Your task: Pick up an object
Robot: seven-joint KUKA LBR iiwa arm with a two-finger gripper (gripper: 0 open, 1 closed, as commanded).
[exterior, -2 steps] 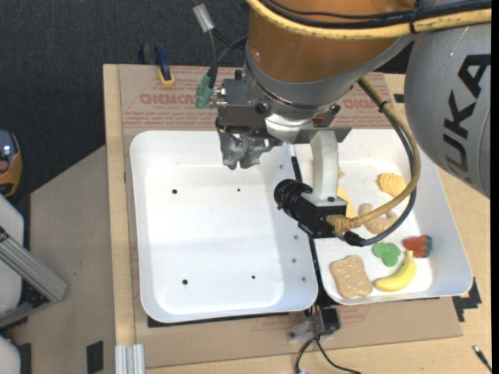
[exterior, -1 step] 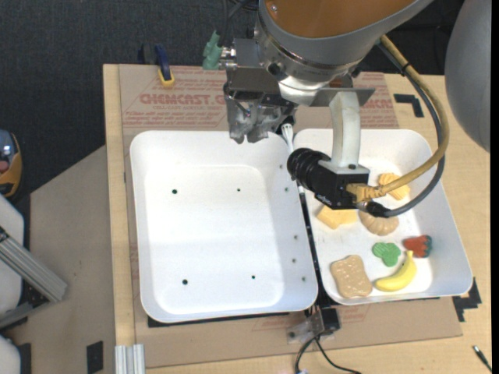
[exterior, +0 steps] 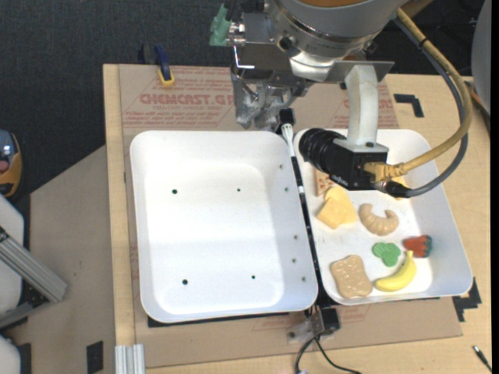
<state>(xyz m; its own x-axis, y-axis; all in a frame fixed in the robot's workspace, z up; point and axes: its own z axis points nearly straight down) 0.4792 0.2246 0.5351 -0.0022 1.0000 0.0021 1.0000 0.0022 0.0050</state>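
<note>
The right bin [exterior: 448, 232] holds several toy foods. A yellow cheese wedge [exterior: 337, 209] lies by a tan croissant [exterior: 380, 221]. Nearer the front are a green piece [exterior: 385, 252], a red piece [exterior: 417, 245], a yellow banana [exterior: 398, 275] and a tan slice of toast [exterior: 350, 276]. A small brown piece [exterior: 322, 182] peeks out beside the cheese. My gripper [exterior: 263, 107] hangs over the bench just behind the far edge of the left bin [exterior: 142, 209], near the divide between the bins. I see nothing held in it.
The grey arm with its orange band [exterior: 343, 6] covers the top of the view and the far part of the right bin. A blue and yellow clamp [exterior: 164, 65] sits on the board at the back left.
</note>
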